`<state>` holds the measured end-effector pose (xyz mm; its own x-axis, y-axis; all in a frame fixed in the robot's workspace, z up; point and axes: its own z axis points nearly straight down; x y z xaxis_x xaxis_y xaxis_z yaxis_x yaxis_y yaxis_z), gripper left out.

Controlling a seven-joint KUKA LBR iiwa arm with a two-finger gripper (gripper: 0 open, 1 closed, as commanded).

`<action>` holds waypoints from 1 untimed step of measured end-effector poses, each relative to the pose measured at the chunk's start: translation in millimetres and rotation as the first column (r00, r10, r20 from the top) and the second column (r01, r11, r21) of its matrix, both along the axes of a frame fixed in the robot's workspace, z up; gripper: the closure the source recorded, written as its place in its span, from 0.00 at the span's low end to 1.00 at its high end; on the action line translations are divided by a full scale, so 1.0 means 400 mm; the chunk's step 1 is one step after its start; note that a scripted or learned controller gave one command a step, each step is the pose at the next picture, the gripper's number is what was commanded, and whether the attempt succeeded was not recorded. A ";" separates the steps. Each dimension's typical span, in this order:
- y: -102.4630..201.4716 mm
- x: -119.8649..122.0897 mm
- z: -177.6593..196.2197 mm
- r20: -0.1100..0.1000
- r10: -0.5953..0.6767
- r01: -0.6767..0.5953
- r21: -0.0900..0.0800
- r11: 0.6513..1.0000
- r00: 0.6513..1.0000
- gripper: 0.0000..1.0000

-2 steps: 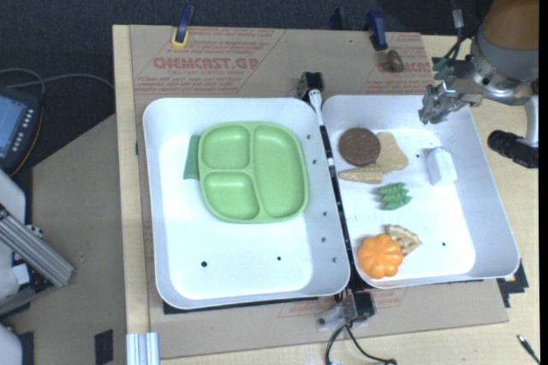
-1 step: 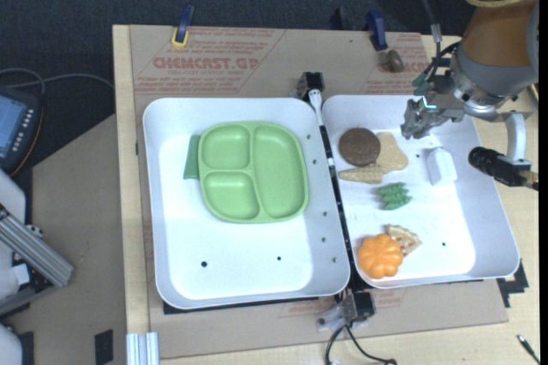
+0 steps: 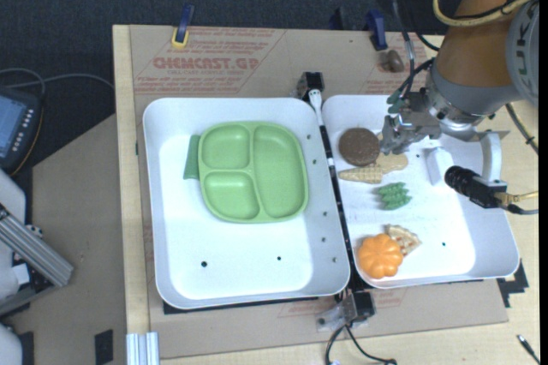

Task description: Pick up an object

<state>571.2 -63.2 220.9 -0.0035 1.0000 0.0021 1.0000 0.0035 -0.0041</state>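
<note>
The right bin (image 3: 479,256) holds a brown round patty (image 3: 359,146), a pale corn-like piece (image 3: 363,176), a small green vegetable piece (image 3: 393,196), an orange pumpkin (image 3: 379,256) and a tan cracker-like piece (image 3: 402,236). My gripper (image 3: 397,142) hangs low over the bin's far part, just right of the brown patty and above the pale piece's right end. A tan bit lies right under its tips; I cannot tell if it is touching them.
The left bin (image 3: 171,252) holds a green divided tray (image 3: 253,170). A black cylindrical part (image 3: 469,183) of the arm juts over the right bin's right side. Blue and yellow clamps sit at the bench's far edge.
</note>
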 end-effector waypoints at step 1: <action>0.127 -0.052 0.029 0.001 0.002 -0.002 0.001 1.000 1.000 1.00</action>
<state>550.3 -12.4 232.6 -0.0055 1.0000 0.0034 1.0000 0.0055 -0.0029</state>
